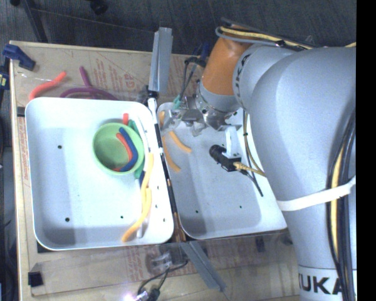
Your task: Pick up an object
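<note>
Pick-up attempt, overhead view. My fingers (188, 119) hang over the 11 o'clock corner of the right bin (225, 205), close to its left wall. Whether they are open or closed I cannot tell, as the wrist hides them from above. I see nothing held.

Nearest candidate: an orange strip (177, 142) flat on the floor of that bin, at 7 o'clock from my fingers and just beside them. A second strip (173, 162) lies at 6 o'clock from the first, by the same wall.

In the left bin (62, 193), a green bowl (118, 149) sits at 1 o'clock of centre with red and blue strips in it. Yellow strips (146, 190) trail along the wall towards 5 o'clock.

To do the step well, I judge that I should:
- take the nearer orange strip;
- centre over its middle and turn the wrist so the closing line crosses its narrow width;
- descend until nearly on the floor, because the strip is thin and flat;
- keep clear of the bin wall at 9 o'clock;
- close fully before lifting.
</note>
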